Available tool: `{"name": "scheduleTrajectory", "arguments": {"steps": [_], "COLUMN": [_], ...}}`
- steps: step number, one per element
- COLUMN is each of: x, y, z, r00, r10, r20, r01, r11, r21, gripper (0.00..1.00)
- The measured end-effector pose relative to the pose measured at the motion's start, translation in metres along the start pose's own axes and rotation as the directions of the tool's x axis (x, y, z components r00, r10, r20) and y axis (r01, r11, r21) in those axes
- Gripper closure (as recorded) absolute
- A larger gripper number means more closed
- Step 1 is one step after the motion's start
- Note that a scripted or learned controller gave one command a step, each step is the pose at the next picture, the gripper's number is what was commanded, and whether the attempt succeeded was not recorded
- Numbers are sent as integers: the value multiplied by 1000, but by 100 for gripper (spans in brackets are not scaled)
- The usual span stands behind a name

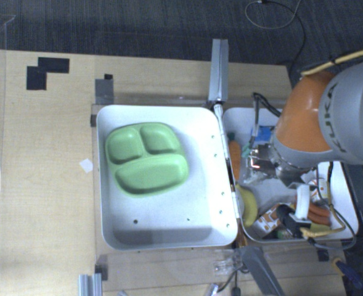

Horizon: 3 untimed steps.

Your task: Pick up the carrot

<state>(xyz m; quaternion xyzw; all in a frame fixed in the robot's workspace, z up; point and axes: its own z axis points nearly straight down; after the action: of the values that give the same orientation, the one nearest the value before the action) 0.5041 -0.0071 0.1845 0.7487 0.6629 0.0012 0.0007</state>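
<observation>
The carrot (pixel 235 158) is a slim orange piece lying lengthwise against the left wall of the right bin (pixel 243 117). My gripper (pixel 254 168) hangs low inside that bin, just right of the carrot and close beside it. The grey arm with its orange band (pixel 304 119) covers the middle of the bin. Nothing shows plainly between the fingers, and the wrist hides part of what lies under it.
A yellow banana (pixel 249 206) lies near the right bin's front left. Several small packets and toy foods (pixel 295 217) crowd its front edge. The left bin (pixel 169 227) holds a green divided plate (pixel 146 158). A metal divider (pixel 219 73) stands between the bins.
</observation>
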Motion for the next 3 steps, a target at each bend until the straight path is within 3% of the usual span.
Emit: {"name": "scheduleTrajectory", "arguments": {"steps": [1,2,3], "x": [-66,-45,-31], "y": [-8,5,-12], "z": [0,-18,-79], "r00": [999,1000,933], "r10": [-39,-26,360], "r20": [1,1,0], "r01": [39,26,-360], "r11": [999,1000,933], "r21": [0,0,-2], "gripper": [100,100,100]}}
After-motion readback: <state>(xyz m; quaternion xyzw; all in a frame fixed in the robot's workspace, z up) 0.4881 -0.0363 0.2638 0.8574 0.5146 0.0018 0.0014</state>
